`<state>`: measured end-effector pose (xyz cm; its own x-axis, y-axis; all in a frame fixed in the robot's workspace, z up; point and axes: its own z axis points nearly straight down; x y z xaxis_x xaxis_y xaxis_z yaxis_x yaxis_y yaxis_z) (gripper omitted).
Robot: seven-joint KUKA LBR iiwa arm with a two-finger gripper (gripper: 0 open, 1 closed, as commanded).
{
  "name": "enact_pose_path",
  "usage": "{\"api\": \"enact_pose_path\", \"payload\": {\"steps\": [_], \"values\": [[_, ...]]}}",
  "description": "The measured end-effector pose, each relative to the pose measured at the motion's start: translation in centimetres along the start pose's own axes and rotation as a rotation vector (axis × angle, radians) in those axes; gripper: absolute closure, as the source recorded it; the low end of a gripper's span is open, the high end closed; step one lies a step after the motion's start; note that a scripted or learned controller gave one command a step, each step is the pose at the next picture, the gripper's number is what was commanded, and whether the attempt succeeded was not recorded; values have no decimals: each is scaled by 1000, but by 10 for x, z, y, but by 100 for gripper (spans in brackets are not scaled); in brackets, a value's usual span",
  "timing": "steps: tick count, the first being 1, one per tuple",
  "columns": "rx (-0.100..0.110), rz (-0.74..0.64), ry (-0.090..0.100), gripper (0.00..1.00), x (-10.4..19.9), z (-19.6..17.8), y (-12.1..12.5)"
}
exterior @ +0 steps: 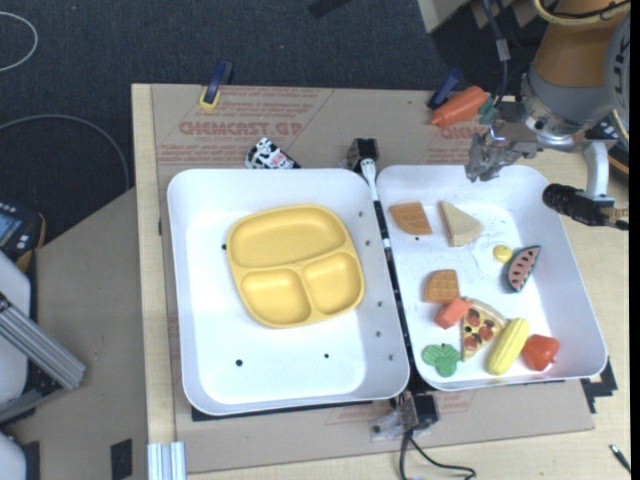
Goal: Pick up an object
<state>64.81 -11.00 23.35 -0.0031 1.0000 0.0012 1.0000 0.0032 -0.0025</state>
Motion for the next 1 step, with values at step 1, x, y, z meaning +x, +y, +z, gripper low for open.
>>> {"api": "enact_pose_path", "payload": {"steps": [1], "values": [[1, -1, 1, 100, 48, -7, -34]]}}
